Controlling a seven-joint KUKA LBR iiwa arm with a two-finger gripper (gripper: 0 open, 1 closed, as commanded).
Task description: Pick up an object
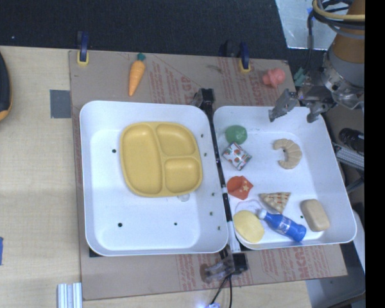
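your gripper (298,106) at the right bin's (330,165) one o'clock corner, fingers apart, nothing between them, arm cut off at two o'clock, croissant (287,153) below

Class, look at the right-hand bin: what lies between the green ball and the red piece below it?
In the camera view, a small patterned cube sits between the green ball and the red piece, apart from both.

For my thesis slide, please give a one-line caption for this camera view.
Open gripper above the right bin's far rim; croissant, blue bottle inside; yellow tray in left bin.
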